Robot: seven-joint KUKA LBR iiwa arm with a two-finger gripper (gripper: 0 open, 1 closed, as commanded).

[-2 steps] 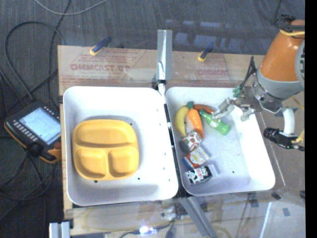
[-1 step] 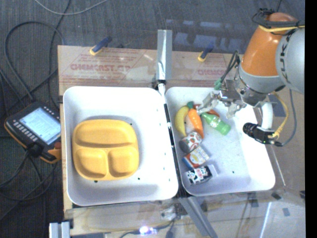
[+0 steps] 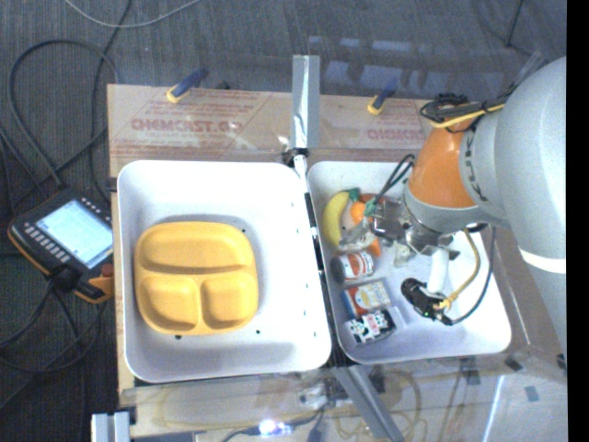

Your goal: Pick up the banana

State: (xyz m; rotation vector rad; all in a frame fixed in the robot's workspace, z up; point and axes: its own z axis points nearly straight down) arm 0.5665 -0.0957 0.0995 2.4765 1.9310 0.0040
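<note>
A yellow banana [image 3: 337, 215] lies at the far left of the right bin [image 3: 479, 334]. The gripper [image 3: 368, 233] hangs just beside it, over a small can [image 3: 357, 265]; its finger position cannot be told.

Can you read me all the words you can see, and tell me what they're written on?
"CHEMCAST": red print on the brown board behind the left bin, partly faded.
More red print on that board behind the right bin: too blurred to read.
Can and small packets in the right bin: labels too small to read.
Handheld screen at left: unreadable.
</note>
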